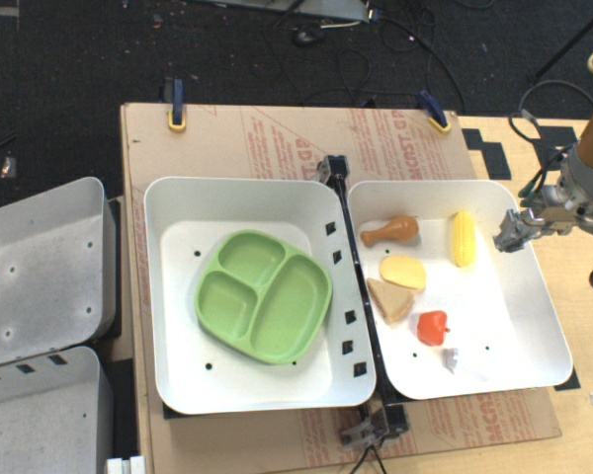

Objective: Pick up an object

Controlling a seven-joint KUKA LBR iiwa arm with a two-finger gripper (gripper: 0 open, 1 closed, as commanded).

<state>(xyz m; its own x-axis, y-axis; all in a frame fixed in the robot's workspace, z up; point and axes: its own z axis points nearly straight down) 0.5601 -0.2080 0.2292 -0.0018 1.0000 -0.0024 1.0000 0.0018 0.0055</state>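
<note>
Two white bins sit side by side on the bench. Left bin (168,265) holds one green divided plate (264,295), three compartments, nothing on it. Right bin (539,294) has the toy food: one brown drumstick (391,230) near the divider, one yellow round piece (403,272) just below it, touching or overlapping one tan wedge (390,301), then one red piece (432,328) toward the front, one small grey-white scrap (450,360) near it, and one yellow corn cob (463,238) upright-ish toward the back right. So six candidates, all apart from the gripper (511,233), which hangs over the right bin's far right rim, nothing between its fingers. Whether they're apart or together, I honestly can't tell, too small and blurry. Looks like the approach step to me: no pick made yet. Next move probably calls for shifting left over the corn, the nearest thing, and dropping down.
</note>
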